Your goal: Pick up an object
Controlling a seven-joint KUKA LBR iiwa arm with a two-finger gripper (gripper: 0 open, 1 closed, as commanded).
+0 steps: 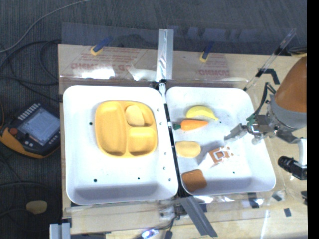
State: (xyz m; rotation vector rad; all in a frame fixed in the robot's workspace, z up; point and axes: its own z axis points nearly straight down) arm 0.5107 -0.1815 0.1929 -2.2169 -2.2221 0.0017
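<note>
Camera view shows my two white bins (119, 195); the big yellow tray (112, 131) sits far from my gripper (234, 133). Its fingers look closed on nothing. Just below sits the small orange-and-white block (220, 155), easiest to grab. Banana (201, 112), carrot (193, 125) lie beyond.

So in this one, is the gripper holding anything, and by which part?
Nothing is held. The gripper hangs over the right bin, with no object between its fingers; the carrot and the small card lie apart from it.
</note>
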